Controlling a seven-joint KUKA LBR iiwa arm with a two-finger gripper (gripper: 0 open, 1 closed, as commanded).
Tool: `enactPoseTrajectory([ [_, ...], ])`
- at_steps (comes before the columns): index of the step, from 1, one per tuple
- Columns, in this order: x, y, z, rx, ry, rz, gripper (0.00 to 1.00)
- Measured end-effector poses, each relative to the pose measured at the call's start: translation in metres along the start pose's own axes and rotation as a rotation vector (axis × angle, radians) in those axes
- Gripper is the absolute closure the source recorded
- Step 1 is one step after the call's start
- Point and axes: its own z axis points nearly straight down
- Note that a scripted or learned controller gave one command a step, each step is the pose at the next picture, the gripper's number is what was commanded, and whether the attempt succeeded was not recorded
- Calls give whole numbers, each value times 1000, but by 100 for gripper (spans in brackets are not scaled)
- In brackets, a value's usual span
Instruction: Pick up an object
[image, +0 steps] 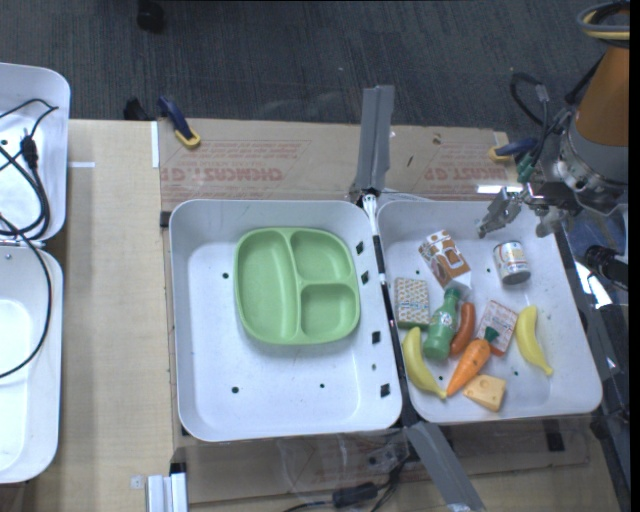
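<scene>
The right bin (575, 395) holds several toy foods: a small brown-and-white carton (443, 257), a silver can (511, 263), a cracker pack (411, 300), a green bottle (441, 325), a carrot (467, 365), two bananas (530, 338) (420, 362), a cheese wedge (486, 392) and a small red-and-white packet (497, 325). My gripper (521, 216) hangs over the far right corner of this bin, just above and behind the can. It is open, its fingers spread with nothing between them.
The left bin (200, 390) bears a green divided plate (297, 285). A grey post (375, 140) rises at the seam between the bins. Cardboard lies behind them, with a blue-and-yellow clamp (176, 121) on it. White tubs with black cables stand at far left.
</scene>
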Motion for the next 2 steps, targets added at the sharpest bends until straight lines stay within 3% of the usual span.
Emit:
enactPoseTrajectory([
  [1,-18,-36,127,1,1,66,0],
  [2,-23,52,154,-28,-4,9,0],
])
